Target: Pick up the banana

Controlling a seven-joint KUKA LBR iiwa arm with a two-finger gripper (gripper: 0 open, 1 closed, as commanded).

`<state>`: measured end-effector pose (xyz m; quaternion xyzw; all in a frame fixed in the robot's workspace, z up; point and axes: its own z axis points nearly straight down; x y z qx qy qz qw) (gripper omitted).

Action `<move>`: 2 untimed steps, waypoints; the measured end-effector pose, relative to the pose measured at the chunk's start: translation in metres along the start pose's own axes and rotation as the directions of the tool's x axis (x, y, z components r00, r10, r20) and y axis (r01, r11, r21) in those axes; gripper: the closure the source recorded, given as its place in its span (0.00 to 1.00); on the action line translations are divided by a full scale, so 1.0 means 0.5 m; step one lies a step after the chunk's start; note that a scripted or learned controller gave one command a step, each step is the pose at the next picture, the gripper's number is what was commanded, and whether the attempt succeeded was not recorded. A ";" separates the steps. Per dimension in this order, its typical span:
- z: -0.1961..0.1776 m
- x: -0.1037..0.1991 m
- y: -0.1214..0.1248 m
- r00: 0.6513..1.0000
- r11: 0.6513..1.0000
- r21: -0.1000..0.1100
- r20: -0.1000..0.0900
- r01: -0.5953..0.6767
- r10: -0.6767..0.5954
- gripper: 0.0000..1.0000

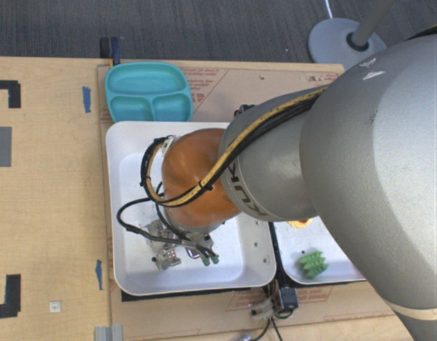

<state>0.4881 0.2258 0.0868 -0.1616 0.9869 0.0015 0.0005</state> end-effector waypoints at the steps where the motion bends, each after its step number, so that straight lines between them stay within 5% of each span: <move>1: -0.021 -0.002 0.001 1.000 1.000 -0.001 0.005 -0.001 0.001 1.00; 2: -0.001 -0.006 -0.001 0.960 0.960 0.001 0.004 0.279 -0.279 1.00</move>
